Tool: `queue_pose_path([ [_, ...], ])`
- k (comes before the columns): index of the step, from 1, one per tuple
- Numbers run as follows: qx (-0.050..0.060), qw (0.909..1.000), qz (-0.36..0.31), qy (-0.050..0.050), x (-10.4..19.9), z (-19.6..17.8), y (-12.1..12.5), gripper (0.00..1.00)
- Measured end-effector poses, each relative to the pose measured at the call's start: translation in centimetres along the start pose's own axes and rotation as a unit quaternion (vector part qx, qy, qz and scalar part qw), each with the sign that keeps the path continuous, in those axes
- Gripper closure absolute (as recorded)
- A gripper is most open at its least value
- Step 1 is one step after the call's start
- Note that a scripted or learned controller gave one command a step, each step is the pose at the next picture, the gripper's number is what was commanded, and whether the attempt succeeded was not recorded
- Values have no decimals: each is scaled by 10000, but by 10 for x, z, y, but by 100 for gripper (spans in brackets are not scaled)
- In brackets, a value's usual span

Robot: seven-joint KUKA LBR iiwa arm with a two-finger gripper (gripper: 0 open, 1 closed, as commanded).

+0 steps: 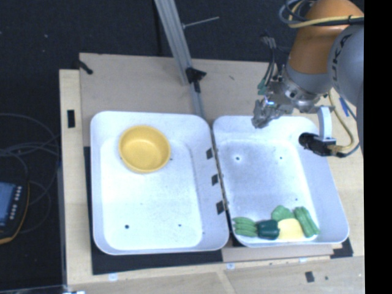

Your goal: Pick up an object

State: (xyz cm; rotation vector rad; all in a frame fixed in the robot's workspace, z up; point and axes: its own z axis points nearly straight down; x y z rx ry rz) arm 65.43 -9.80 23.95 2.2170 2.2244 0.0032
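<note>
A yellow bowl [144,148] sits upright in the left bin [110,182], toward its far left corner. In the right bin [318,182], along the near edge, lies a cluster of small items: green pieces [245,226], a dark teal block [267,229], a yellow piece [290,228] and a green ridged piece [305,220]. My gripper [262,116] hangs over the far edge of the right bin, well away from that cluster. Nothing shows between its fingers.
A grey metal post [174,35] rises slanted behind the bins, with a clamp near its base. Black clips [214,179] sit on the seam between the bins. A black cable plug [313,142] hangs beside the arm over the right bin's far right.
</note>
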Motion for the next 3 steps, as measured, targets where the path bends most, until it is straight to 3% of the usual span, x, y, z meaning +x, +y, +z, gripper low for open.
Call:
queue_pose_path([
  [1,9,10000,2,0,51,10,-12,100],
  [3,4,10000,-2,3,147,-10,-39,100],
])
